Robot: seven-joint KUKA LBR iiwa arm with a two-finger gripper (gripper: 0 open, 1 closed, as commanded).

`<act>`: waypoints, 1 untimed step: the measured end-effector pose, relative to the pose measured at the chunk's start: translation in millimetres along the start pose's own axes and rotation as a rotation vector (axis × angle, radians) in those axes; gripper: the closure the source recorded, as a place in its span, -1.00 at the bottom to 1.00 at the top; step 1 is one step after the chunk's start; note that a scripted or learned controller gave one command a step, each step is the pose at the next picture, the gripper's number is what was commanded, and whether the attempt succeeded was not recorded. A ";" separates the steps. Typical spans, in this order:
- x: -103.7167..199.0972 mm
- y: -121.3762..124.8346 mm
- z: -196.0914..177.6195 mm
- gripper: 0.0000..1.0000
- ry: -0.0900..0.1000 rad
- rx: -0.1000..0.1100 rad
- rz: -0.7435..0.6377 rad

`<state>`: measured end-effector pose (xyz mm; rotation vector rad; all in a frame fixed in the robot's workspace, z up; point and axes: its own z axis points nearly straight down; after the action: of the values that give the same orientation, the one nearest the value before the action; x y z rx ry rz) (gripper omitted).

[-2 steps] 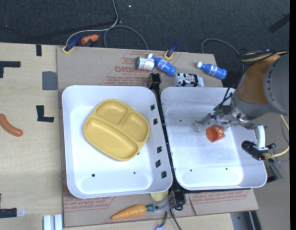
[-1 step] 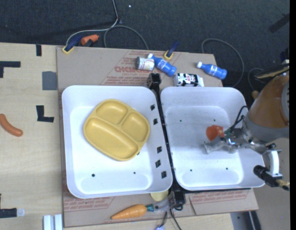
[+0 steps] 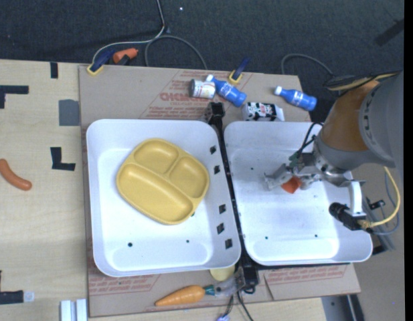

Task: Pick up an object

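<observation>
My gripper [image 3: 281, 178] is low inside the right white bin [image 3: 293, 243], near its middle and toward the right side. A small red-orange object [image 3: 290, 186] lies right against the gripper's lower edge, partly covered by it. I cannot tell whether the object is in the gripper's grasp or just resting on the bin floor beside it. The grey arm with its orange band [image 3: 343, 122] comes in from the right, over the bin's right rim.
A yellow divided plate [image 3: 162, 179] lies in the left bin [image 3: 102, 246]. Behind the bins are small bottles [image 3: 229, 91] [image 3: 296, 98] and a black-and-white packet [image 3: 263, 112]. A toy carrot [image 3: 183, 295] lies in front, a sausage [image 3: 13, 174] far left.
</observation>
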<state>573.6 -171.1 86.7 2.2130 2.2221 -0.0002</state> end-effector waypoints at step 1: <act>-42.9 -56.5 -1.5 -1.00 0.000 -0.005 0.007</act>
<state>517.3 -214.2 88.2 2.2178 2.2120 0.0053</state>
